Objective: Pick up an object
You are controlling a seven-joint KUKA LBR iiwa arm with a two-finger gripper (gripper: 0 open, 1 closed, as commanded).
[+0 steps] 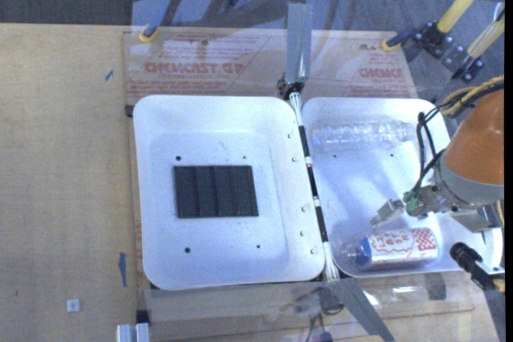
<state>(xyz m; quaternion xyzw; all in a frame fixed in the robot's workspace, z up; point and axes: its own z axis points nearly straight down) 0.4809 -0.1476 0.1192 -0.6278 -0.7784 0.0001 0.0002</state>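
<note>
Counter (64,172) carrying two white bins. Nearest, in the right bin (353,172), a clear bottle with red-and-white label (393,246) lies on its side; just above it hovers the end effector (393,208) (finger opening cannot be told, nothing visibly gripped). Farther back lies a clear plastic bottle (361,132). Left bin (216,124) holds a dark slatted block (216,191).
</note>
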